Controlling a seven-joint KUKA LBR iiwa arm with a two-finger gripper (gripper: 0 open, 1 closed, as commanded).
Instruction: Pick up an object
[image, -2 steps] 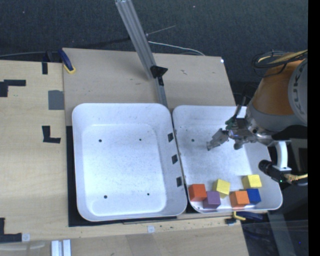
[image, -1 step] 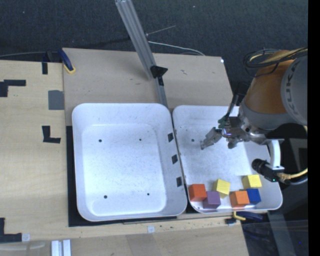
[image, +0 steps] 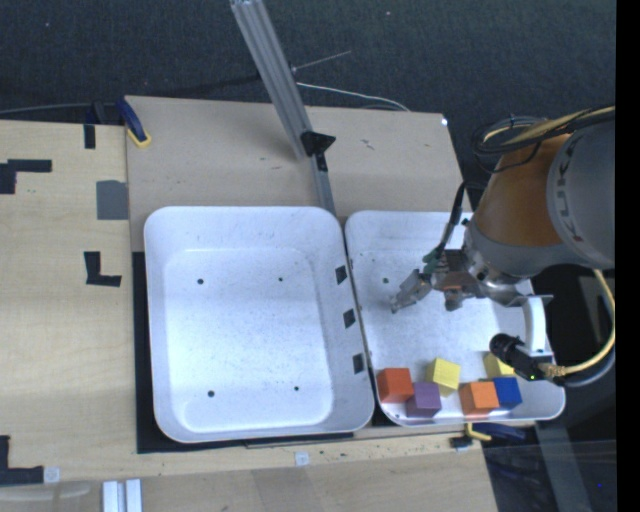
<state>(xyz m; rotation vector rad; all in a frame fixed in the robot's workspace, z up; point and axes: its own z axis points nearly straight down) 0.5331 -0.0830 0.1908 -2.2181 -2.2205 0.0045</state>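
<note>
From above, two white bins sit side by side on the bench; take the right bin (image: 400, 240) as the landmark. The left bin (image: 250, 320) touches its left wall.

The arm (image: 545, 200) reaches in over the right bin's right rim, its orange band above the wrist. The gripper (image: 408, 295) hangs over the bin's middle, pointing toward its left wall. Its tip is small and blurred, so whether it is spread or pressed together I cannot tell; nothing is visibly pinched in it.

The candidate objects are small blocks gathered along the right bin's near wall, well apart from the gripper. From the bin's left corner: a red block (image: 396, 383), then a purple block (image: 426, 398) just beside it, a yellow block (image: 445, 373) slightly farther from the wall and near the purple one, then an orange block (image: 481, 396) touching a blue block (image: 507, 391). Another yellow piece (image: 497, 364) sits behind those two, partly hidden by the arm's fittings.

These look like light, rigid cubes with flat faces, probably not fragile and unlikely to deform. Flat opposite sides are the natural hold. The yellow block seems the most open on its sides; the orange and blue pair touch, which leaves no room for a finger between them, and those against the wall may be hard to straddle.
</note>
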